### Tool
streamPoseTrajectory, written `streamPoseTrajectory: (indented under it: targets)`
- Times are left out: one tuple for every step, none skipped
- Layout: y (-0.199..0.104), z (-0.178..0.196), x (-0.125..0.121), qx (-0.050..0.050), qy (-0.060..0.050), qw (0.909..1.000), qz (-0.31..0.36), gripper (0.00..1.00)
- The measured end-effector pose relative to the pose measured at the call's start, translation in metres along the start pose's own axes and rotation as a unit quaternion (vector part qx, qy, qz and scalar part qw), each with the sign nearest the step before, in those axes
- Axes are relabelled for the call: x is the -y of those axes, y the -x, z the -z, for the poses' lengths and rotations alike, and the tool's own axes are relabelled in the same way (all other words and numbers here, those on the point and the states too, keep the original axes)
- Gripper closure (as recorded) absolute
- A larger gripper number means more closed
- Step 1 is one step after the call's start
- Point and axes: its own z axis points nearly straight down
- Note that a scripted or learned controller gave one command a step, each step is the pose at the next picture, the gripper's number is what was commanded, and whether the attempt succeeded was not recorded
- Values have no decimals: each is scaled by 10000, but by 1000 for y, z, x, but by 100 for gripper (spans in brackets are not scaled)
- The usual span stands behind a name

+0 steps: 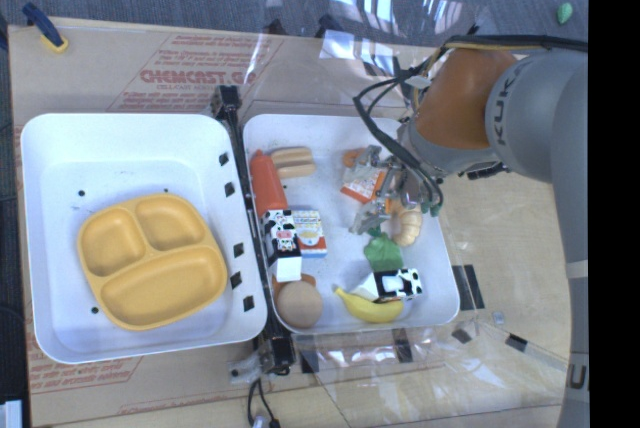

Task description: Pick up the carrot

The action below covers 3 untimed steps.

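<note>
Against the left wall of the right bin [330, 138], located the carrot [265, 182]: long, smooth, orange-red, roughly cylindrical, lying lengthwise along the wall. Noted its near end touching a cow-patterned carton [282, 238], with a second small carton [308, 232], boxy and printed, just beside that. Found a tan bun-shaped piece [292, 159] near the carrot's far end. Observed the gripper [383, 208] well apart from the carrot, low over the right half of the same bin, among an orange-and-white packet [358, 180], a pale lumpy item [407, 224] and a green crumpled piece [382, 251]. Could not tell whether the gripper was spread or closed, nor whether anything sat in it; saw dark cables looped above it. Recorded a brown rounded ball [298, 304], a curved yellow banana [368, 307] and another black-and-white carton [398, 284] along the near edge. Recorded, in the left bin [60, 166], a matte yellow divided plate [150, 261] with three compartments. Noted both bins as shallow, white, with rounded corners.
</note>
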Motion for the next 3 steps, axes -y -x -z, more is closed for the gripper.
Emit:
streamPoseTrajectory:
  targets:
    - [4,14,-2,60,-11,10000,51,100]
    - [-14,74,-16,-76,-4,9871,-1597,100]
    - [-33,85,-59,-116,-16,9555,-2948,100]
